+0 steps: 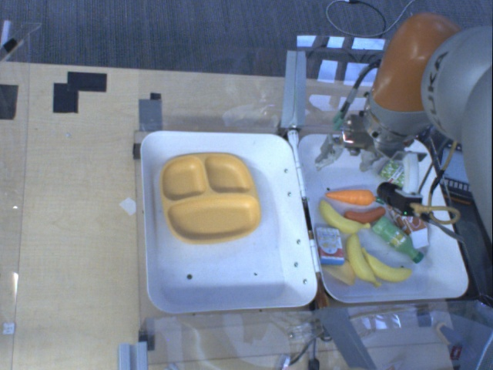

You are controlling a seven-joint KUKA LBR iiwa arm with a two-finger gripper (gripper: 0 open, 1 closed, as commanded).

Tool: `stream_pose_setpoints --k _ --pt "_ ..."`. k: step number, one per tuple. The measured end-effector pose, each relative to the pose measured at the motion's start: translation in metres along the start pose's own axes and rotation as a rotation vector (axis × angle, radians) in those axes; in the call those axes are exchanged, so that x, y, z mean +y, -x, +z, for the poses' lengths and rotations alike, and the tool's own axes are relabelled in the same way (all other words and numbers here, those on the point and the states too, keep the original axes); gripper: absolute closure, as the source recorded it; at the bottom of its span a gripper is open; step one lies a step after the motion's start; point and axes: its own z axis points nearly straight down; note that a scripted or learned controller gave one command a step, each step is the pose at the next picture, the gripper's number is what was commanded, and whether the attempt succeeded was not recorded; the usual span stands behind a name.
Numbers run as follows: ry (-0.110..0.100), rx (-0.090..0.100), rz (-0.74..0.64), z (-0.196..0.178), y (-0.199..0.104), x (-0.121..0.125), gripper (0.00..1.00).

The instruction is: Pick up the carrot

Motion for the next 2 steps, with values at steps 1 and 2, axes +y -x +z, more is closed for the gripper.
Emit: stream_pose_setpoints --k 1,2 --pt "0.025 -0.003 0.110 0.0936 0.0646 -0.0127 0.00" --pt "0.026 -0.005 0.109 0.0846 0.0650 -0.0117 1.00"
